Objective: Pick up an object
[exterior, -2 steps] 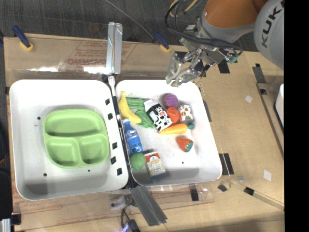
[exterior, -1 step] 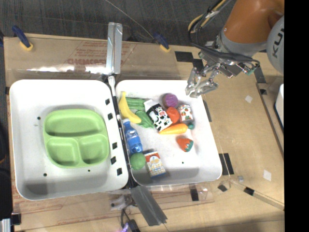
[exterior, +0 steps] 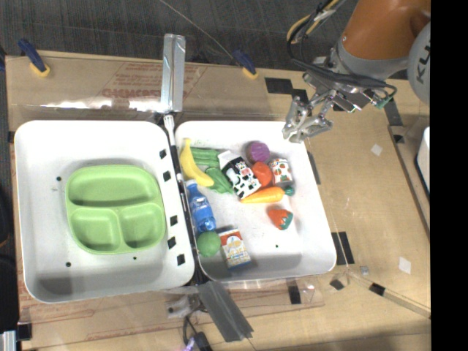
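From my remote seat I see my arm (exterior: 380, 20) as a fat rounded body with an orange band, grey showing above it and along its right side, where part of a dark letter marking appears. Black and yellow cables (exterior: 314, 20) loop off its left side. Below sits a dark wrist block, and the tool (exterior: 303, 123) is bare silvery metal with slim fingers.

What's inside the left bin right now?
The left bin holds one thing: a green divided tray with three compartments, lying flat, nothing in them. Whatever sits beneath the tray is covered. The toys all lie in the right bin.
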Controlling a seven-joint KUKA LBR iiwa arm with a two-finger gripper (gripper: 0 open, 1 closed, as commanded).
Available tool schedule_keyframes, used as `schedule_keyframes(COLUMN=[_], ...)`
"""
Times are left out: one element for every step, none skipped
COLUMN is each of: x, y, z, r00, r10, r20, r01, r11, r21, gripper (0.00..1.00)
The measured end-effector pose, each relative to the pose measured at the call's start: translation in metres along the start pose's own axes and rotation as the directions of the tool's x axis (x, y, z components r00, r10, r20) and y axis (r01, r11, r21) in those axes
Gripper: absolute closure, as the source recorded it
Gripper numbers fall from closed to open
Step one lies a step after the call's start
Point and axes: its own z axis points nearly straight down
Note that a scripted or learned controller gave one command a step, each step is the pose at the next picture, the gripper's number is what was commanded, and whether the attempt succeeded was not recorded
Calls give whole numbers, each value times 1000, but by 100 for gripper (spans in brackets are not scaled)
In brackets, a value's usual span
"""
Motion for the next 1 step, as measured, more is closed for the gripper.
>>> schedule_keyframes(x=[-1], y=[-1], z=[-11], r00=[1000], r10=[-3], r20=[3], r01=[3], r11=[1000], r21=[4], gripper=[100])
